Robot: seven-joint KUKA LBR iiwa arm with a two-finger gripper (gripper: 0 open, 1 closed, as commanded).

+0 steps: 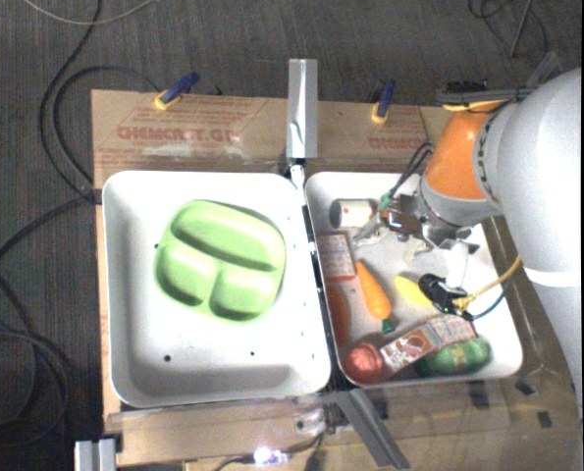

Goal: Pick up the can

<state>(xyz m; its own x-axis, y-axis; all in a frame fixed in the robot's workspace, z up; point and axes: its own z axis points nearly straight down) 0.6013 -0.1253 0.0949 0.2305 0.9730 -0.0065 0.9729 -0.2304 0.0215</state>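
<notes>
Two fingers [395, 216] just beside the can [351, 212] in the right bin [507, 356], their spread not discernible.

Left bin [125, 263] holds a lunchbox-shaped tray [221, 259]; right bin [503, 346] holds the can [351, 212] far-left with the pincer [401, 219] just right of it, carrot [374, 290] mid, apple [364, 361], packet [424, 341] along near edge.
</notes>
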